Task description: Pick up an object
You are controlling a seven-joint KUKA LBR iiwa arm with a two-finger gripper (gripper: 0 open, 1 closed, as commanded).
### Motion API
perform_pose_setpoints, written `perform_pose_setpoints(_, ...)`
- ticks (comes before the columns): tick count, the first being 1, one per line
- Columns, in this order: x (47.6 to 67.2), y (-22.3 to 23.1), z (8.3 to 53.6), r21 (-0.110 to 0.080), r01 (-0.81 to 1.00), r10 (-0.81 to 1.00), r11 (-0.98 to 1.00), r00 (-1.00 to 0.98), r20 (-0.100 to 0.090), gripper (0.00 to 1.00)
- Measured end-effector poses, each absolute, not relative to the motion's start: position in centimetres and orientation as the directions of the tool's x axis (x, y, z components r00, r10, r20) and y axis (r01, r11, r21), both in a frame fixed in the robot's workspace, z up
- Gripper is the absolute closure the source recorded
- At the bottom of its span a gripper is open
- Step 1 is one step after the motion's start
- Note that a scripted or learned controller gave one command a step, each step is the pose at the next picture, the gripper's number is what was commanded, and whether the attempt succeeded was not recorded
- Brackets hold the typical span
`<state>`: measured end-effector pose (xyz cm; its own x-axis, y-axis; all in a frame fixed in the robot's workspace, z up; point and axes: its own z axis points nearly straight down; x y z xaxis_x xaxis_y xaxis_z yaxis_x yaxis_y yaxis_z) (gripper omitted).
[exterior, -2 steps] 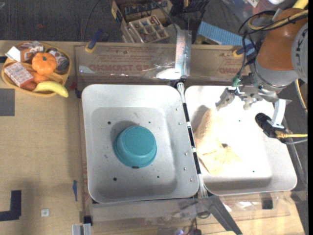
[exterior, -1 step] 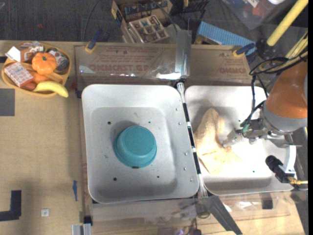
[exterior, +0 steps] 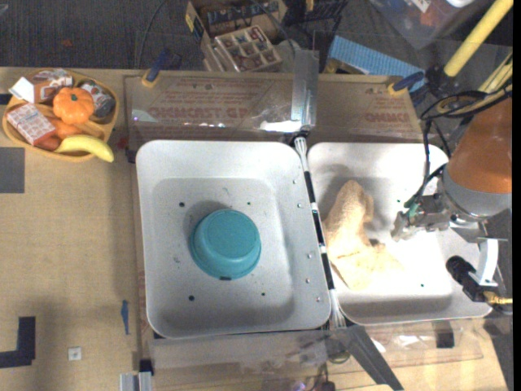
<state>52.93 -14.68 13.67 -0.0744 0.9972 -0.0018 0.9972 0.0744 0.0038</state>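
In the right bin lies a pale cloth (crumpled, against the left wall), the gripper just beside its right edge; fingers' state I cannot tell. The left bin bears a teal bowl, upside down. Far left, a fruit basket.

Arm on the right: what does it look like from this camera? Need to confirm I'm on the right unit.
The arm has a grey body with a broad orange band above the wrist. Black cables loop along its near side toward the wrist. The end effector is small, grey and metallic, with a green spot near its base and a black fitting lower on the body.
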Motion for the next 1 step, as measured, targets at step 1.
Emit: perform_pose_setpoints(1, 52.92, -14.69, 13.67, 0.004, 0.997, 0.997, 0.074, -0.074, -0.002, 0.0)
